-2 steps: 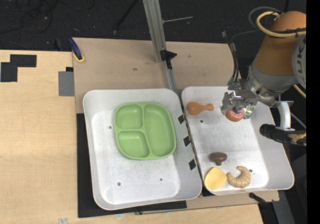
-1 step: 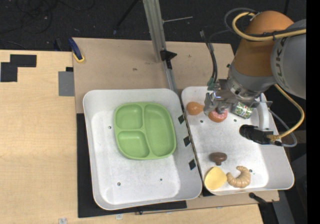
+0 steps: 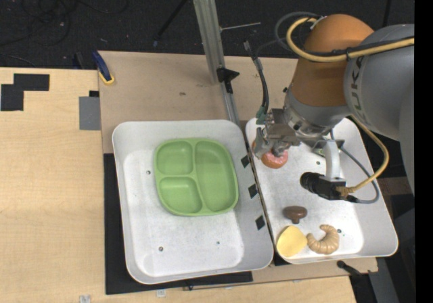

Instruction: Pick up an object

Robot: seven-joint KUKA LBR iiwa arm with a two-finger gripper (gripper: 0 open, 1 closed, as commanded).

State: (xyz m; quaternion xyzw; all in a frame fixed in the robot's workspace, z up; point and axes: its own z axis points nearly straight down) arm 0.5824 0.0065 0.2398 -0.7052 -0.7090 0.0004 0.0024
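Here, gripper closed around pink donut, lifted above right bin.

I've got the end effector down in the right bin, right over a pink doughnut-like piece.

Fingers hidden from here, so I can't call the grip. Near the front: a brown lump, yellow piece, tan croissant shape. Left bin carries the green divided plate on my counter.
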